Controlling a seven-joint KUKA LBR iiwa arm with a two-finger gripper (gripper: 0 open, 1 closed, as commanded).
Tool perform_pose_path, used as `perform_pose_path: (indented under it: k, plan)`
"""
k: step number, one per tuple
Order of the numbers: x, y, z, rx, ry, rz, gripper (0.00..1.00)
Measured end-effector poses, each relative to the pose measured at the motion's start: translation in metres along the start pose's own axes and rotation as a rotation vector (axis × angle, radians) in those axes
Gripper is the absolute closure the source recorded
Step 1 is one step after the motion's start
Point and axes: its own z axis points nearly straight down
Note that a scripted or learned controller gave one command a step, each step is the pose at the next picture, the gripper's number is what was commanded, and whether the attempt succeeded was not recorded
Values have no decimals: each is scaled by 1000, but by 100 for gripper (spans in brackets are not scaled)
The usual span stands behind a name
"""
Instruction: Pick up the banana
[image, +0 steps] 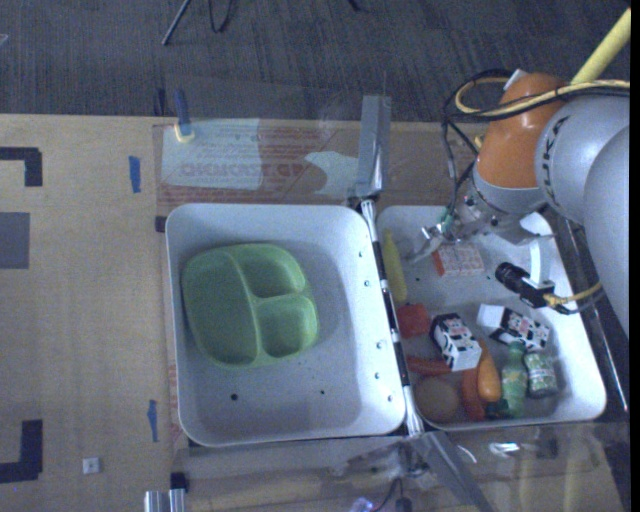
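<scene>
Gripper (438, 238) hanging over the right bin (590, 390), just right of the banana (395, 268) lying along its left wall. Can't tell if open or closed, honestly. Green plate (250, 302) sitting in the left bin (300, 410).

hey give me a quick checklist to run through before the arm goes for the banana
1. Banana in view, along the right bin's left wall: ok.
2. Top of the banana uncovered: ok.
3. Gripper over the banana: not ok, it sits to the banana's right.
4. Finger opening: cannot tell.
5. Room beside the banana: not ok, the wall is right against it and a red item lies at its near end.
</scene>
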Motion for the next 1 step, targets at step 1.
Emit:
perform_pose_path:
  k: [1]
  plan:
    - [0, 0, 0, 0, 0, 0, 0]
